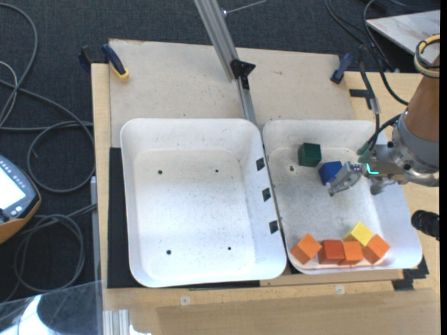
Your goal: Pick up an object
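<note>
Grey metal fingers (pixel 343 183) of the gripper hang low in the right white plastic bin (pixel 391 257), touching the small blue cube (pixel 330 171); whether they grip it I cannot tell. Just beside sits a dark green cube (pixel 309 153). Orange blocks (pixel 334 250) and a yellow cube (pixel 362 232) crowd the near rim.
</note>
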Available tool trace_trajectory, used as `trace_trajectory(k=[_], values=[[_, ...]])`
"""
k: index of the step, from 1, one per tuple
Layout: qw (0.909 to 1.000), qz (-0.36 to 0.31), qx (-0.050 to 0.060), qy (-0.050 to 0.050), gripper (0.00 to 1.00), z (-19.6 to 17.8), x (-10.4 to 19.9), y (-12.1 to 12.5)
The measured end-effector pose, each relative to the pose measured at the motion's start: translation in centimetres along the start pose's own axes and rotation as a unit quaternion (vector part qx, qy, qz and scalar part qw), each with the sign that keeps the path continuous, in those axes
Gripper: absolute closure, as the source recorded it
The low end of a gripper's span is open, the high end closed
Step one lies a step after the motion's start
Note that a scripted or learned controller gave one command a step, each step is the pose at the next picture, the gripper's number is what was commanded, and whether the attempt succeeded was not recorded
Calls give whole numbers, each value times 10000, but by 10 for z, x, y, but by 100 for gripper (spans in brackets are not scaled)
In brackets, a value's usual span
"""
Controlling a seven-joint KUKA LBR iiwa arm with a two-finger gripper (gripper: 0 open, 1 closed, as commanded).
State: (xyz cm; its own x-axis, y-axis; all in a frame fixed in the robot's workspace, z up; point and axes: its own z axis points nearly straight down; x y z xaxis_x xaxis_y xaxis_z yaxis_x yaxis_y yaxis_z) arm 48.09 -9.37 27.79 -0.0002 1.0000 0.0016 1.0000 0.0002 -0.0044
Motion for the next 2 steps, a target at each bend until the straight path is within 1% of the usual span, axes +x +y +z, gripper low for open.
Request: trace_trajectory(k=[1, 2], values=[[10000, -1, -24, -4, 0, -1, 0, 1], [10000, 3, 11, 2, 0, 41, -2, 0]])
